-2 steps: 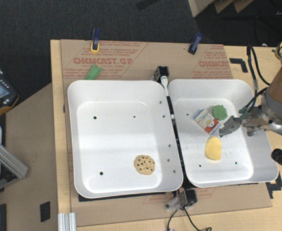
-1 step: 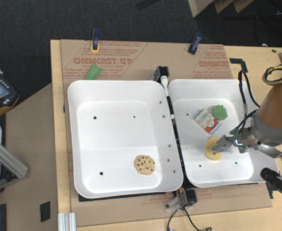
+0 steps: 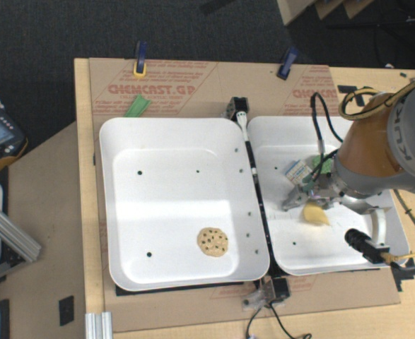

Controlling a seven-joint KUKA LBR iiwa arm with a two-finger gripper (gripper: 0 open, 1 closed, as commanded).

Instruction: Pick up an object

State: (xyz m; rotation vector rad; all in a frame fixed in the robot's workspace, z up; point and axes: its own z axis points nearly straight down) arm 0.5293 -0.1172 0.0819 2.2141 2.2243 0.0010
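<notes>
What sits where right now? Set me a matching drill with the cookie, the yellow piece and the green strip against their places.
Things:
1. cookie
2. yellow piece
3. green strip

Places:
A. on the brown board, beyond the far edge of the left bin
B. in the left bin, towards its near side
C. in the right bin, close beside the gripper

Pairs: 1-B, 2-C, 3-A
</notes>
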